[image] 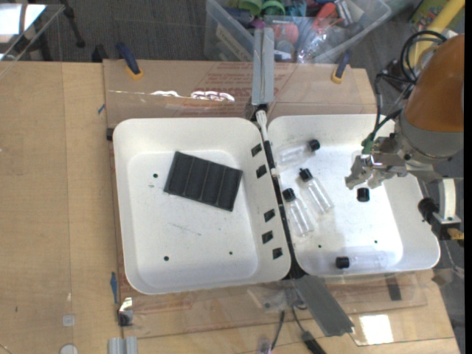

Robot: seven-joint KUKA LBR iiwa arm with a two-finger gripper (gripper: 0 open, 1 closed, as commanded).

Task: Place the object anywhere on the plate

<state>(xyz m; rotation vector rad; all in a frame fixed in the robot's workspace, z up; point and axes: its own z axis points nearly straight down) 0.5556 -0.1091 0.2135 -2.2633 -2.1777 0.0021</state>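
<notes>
From my station I saw the dark ribbed plate (203, 181) lying flat in the left bin (140, 142), toward that bin's twelve o'clock, its long axis tilted from ten o'clock down to four o'clock. The right bin (391, 249) held several clear vials with black caps. One vial (314, 191) lay near the middle of that bin, its long axis running from eleven o'clock, where the cap sat, to five o'clock. Another vial (296, 213) lay just beside it on the nine o'clock side, parallel, and two more rested toward twelve and six o'clock.

Both bins sat on a brown cardboard sheet (184, 87) over a pale wooden bench (51, 198). Beyond the bins at twelve o'clock stood a clear plastic tub (221, 9) of colourful odds and ends.

The gripper (366, 175) hung over the right bin at its three o'clock side, above the white floor. A small black cap-like piece showed at its tip, but I could not tell how far the fingers stood apart, nor whether they gripped anything.
</notes>
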